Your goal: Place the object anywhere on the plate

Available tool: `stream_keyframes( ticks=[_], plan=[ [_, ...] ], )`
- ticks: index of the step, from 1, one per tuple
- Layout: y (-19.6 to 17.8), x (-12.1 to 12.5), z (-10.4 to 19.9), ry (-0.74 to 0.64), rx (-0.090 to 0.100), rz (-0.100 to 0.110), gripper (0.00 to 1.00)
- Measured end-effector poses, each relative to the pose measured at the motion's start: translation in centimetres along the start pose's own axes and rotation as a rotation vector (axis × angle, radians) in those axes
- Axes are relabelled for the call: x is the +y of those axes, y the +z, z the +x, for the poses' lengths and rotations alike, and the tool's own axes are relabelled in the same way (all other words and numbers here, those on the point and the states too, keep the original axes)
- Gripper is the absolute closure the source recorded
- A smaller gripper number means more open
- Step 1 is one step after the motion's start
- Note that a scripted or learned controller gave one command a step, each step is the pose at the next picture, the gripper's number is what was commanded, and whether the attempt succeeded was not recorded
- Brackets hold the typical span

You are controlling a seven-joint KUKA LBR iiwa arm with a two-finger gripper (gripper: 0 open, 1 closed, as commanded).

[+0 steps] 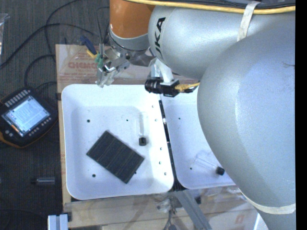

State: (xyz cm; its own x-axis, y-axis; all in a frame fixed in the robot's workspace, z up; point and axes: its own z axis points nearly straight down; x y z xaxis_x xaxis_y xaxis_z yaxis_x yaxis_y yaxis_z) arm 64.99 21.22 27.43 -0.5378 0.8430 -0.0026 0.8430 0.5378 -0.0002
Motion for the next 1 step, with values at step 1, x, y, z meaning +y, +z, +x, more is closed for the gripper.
stream_keyframes(
  ticks=[1],
  plan=[
    [-4.15, -0.25, -0.57, -0.687, -0.001, -0.003, 1.0]
  ],
)
